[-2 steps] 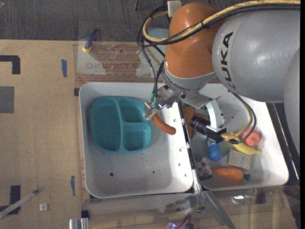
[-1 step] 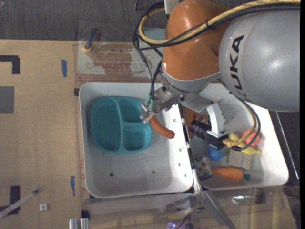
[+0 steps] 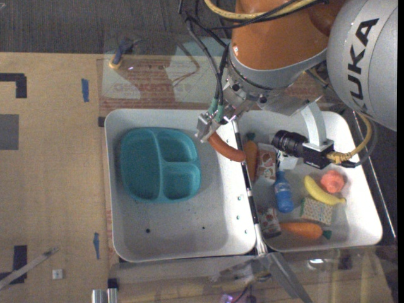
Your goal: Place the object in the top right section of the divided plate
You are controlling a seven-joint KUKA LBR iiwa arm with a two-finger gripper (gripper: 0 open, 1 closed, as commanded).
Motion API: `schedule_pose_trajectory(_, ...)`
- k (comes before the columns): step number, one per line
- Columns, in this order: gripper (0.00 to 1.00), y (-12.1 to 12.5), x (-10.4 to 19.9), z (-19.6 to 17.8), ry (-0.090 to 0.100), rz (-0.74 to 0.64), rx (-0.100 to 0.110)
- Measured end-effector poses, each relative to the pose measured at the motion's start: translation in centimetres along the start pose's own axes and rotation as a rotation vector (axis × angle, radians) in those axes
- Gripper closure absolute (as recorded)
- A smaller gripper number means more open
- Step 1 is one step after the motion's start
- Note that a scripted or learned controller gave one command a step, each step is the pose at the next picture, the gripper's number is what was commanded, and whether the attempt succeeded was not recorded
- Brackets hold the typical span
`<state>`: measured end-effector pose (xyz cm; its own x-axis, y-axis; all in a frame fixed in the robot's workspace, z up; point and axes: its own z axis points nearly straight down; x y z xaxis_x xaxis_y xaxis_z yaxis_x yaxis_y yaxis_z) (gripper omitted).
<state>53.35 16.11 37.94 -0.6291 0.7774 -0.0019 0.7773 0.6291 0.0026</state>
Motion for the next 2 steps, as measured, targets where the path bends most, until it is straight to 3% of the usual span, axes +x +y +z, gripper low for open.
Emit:
schedule_pose_trajectory(1, 1.0, -3.7, 0.3, 10.0, 0.001, 0.085, 0.002)
schedule_pose_trajectory(2, 1.0, 5.6, -2.8, 9.4, 0.001, 0.113, 0.001)
